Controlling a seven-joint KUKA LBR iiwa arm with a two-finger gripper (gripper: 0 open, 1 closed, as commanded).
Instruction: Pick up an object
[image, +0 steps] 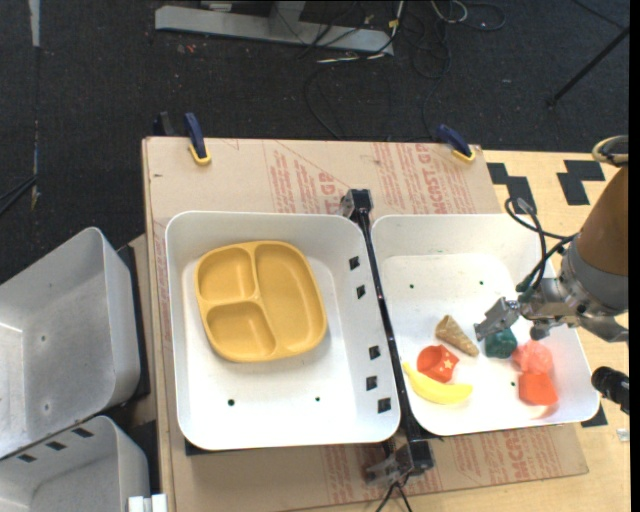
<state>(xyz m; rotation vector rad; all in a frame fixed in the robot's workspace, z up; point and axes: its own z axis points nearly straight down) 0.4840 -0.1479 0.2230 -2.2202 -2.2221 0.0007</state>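
Note:
The right bin (440, 240) holds several small items. A tan wedge (457, 335) lies near its middle, with a red piece (437, 361) and a yellow banana (438, 389) just in front of it. A teal lump (500, 346) sits to the right of the wedge, and a pink and red object (536, 373) lies by the bin's right front corner. My gripper (497, 320) reaches in from the right and hangs low, just above and touching or nearly touching the teal lump's top. Nothing is seen lifted.
The left bin (200, 400) carries a yellow divided plate (261, 300). A black divider (375, 310) runs between the bins. The arm's orange band (612, 235) and a cable (535, 240) stand over the right bin's far right side. Grey tubs (60, 330) sit left of the bench.

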